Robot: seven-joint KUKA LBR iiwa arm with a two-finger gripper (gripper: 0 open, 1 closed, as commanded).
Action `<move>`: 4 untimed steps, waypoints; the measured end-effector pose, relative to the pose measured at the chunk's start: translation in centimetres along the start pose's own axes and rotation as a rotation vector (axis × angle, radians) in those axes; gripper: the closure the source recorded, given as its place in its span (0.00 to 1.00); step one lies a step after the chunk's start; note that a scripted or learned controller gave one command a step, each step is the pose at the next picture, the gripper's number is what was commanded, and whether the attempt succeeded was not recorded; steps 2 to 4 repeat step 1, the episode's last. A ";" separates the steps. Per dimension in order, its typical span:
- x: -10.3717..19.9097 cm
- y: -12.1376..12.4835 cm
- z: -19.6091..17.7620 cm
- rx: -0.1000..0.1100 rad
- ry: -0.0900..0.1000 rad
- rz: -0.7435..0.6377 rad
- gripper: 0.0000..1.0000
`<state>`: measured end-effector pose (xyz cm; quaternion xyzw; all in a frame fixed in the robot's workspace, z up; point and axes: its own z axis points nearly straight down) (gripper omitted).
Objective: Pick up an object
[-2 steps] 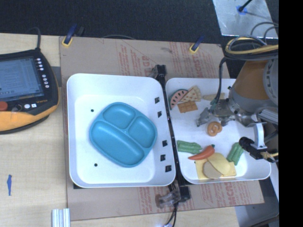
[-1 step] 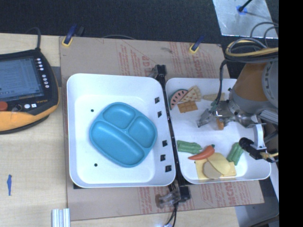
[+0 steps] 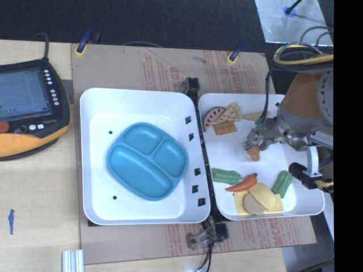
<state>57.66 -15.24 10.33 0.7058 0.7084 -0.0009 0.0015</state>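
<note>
A small orange-brown object [image 3: 254, 152] sits in the right bin [image 3: 224, 207], near the middle of its floor, right at the tips of the gripper [image 3: 255, 145]. Its shape is too small to make out, so its long axis and which way it points cannot be told. The piece lies between or just under the fingertips — whether the fingers are actually closed on it is unclear from this angle.

The arm [image 3: 306, 98] comes in from the right, its orange band above the wrist, and the gripper reaches down and leftward into the right bin.

Other items share that bin: a watermelon slice [image 3: 214, 117], a wedge-shaped sandwich piece [image 3: 231, 113] and an orange cracker-like piece [image 3: 224, 128] at the far left corner; a green vegetable [image 3: 226, 176], a red chili pepper [image 3: 243, 183], a yellow and tan piece [image 3: 260, 199] and a second green vegetable [image 3: 281, 183] along the near side.

The left bin [image 3: 96, 103] holds a blue divided plate [image 3: 147, 160]. A tablet-like control pendant [image 3: 28, 109] lies on the bench well to the left.
</note>
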 end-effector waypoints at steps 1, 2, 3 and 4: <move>9.1 2.0 -9.4 -0.004 0.005 -0.007 1.00; 9.1 2.0 -9.4 -0.004 0.005 -0.007 1.00; 9.1 2.0 -9.4 -0.004 0.005 -0.007 1.00; 9.1 2.0 -9.4 -0.004 0.005 -0.007 1.00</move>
